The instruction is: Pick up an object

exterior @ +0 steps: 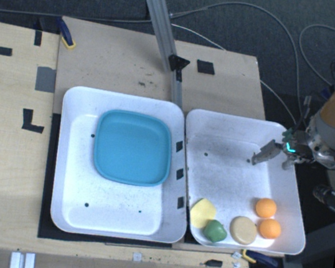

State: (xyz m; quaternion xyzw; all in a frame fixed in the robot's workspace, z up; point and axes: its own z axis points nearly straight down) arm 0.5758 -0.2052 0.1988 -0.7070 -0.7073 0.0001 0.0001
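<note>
Oranges (267,219) near bin's front corner, well apart from claw (272,154).

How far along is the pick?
Nothing is picked yet. The gripper hangs over the right bin's upper part, nothing between its fingers. Two orange balls, beige piece, yellow piece and green piece lie along its near edge, apart from it. Descent and grasp remain.
</note>
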